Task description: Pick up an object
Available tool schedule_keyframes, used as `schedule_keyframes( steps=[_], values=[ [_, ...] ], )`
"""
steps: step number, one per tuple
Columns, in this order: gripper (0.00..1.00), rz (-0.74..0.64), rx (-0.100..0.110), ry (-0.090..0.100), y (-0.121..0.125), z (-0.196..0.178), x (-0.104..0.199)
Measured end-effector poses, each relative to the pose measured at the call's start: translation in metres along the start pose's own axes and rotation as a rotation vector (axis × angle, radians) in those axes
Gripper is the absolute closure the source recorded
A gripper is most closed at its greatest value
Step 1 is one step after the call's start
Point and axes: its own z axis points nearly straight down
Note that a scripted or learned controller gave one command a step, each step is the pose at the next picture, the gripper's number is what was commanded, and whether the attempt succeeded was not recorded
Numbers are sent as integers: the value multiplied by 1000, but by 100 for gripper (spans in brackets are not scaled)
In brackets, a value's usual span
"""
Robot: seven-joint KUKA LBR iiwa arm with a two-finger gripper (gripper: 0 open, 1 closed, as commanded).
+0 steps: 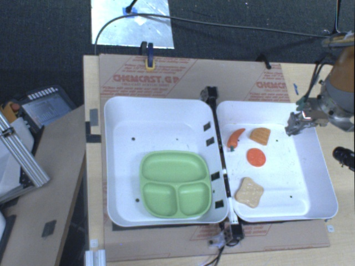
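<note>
- I see two shallow white bins side by side on a sheet of printed brown cardboard; both look like smooth moulded plastic with rounded corners and raised rims.
- The left bin holds a pale green divided plate, glossy, with one wide compartment at the far side and two smaller ones at the near side. It lies toward the near right part of that bin.
- The right bin holds four small food-shaped pieces. A red-orange chilli-like piece, slim and curved, lies near the divider. Just beside it, to its right, sits a tan, roughly square piece that looks like a biscuit or nugget.
- Nearer to me is a flat orange-red disc, round, matte, apart from the two above it.
- Nearest the front rim lies a beige slice shaped like toast, with a lumpy outline.
- Black clips run along the seam between the bins.
- The gripper hangs over the far right part of the right bin, right of the tan piece and not touching any of the pieces. Nothing sits between its fingers; whether the claw is released or clenched I cannot tell, the tips are too small and dark.
- A shiny metal plate and cables lie beyond the cardboard; an aluminium rail sits at the left.
</note>
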Motion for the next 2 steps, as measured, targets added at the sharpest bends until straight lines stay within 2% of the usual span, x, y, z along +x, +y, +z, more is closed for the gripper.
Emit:
schedule_keyframes(
  steps=[2],
  values=[
    [100, -4, 4, 3, 32, 28, 107]
  ],
)
